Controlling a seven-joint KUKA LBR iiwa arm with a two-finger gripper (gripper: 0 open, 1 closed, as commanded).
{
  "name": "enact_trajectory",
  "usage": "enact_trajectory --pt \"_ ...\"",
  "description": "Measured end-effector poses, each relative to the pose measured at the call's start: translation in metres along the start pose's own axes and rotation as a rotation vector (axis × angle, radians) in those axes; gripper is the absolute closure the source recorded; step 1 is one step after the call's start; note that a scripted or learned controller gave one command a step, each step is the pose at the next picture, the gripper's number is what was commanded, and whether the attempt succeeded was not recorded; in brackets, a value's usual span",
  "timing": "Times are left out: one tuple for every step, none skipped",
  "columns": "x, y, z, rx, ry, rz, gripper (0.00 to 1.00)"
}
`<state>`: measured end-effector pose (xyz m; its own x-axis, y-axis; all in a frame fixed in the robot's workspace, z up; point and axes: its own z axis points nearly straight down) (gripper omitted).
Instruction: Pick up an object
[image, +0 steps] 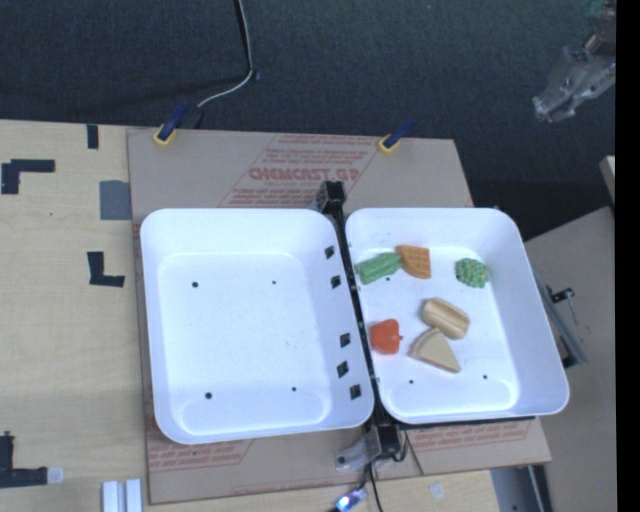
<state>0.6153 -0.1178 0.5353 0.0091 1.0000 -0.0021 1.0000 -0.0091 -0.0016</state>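
Observation:
The right white bin (530, 350) holds several small toy foods. A long green piece (378, 267) lies by its left wall, touching an orange block (414, 261). A knobbly green lump (472, 272) sits further right. Below them are a tan roll (445, 317), a red pepper (386, 336) and a tan wedge (435, 351). My gripper (556, 100) hangs high at the top right, over the dark floor beyond the bench and well clear of both bins. It looks blurred, and nothing shows in it.
The left white bin (160, 300) sits beside the right one, joined along a black clipped seam (345, 300). Both rest on a cardboard sheet (300, 175) on the wooden bench. A cable (245, 60) runs across the dark background at the back.

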Motion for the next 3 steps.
enact_trajectory --pt "-0.086 0.028 0.143 0.013 0.002 -0.002 1.0" --pt "-0.014 0.052 0.069 -0.007 0.001 -0.014 1.0" --pt "0.07 0.051 -0.005 -0.01 0.002 -0.018 1.0"
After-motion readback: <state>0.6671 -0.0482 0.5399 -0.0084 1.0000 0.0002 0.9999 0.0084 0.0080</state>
